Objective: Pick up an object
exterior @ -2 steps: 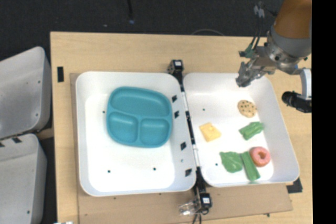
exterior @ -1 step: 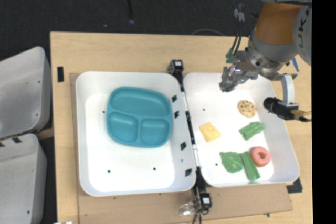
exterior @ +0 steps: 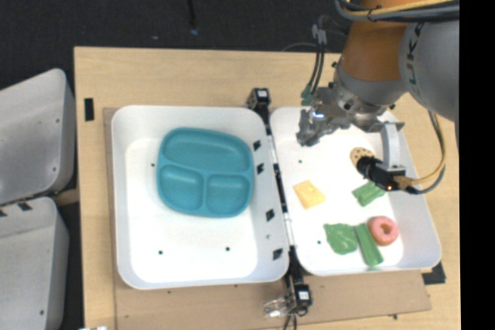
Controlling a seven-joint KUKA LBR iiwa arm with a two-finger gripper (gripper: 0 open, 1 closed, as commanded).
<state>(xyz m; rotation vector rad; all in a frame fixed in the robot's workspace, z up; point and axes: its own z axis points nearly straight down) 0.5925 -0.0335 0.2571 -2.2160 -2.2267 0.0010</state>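
Objects to pick: in the right bin point(exterior: 433, 239), toward the table's right edge.
Yellow wedge point(exterior: 309, 194): near that bin's middle, lying flat and apart from the rest.
Small green piece point(exterior: 369, 193): right of the yellow wedge, touching the black end of a cable.
Green flat shape point(exterior: 339, 237): by the bin's front edge, just beside a green stick point(exterior: 369, 244).
Pink ring point(exterior: 383, 230): resting against the green stick's right side.
Brown dotted disc point(exterior: 360, 156): near the bin's right wall, partly hidden by the arm's fittings.
Claw point(exterior: 308, 129): over the right bin's rear-left corner, above bare white floor; nothing seen in it, and whether it is released or clenched cannot be told.
Left bin point(exterior: 124, 243): holds a teal divided plate point(exterior: 206, 171) near its middle.
Table point(exterior: 93, 81): tan top carrying both bins side by side.
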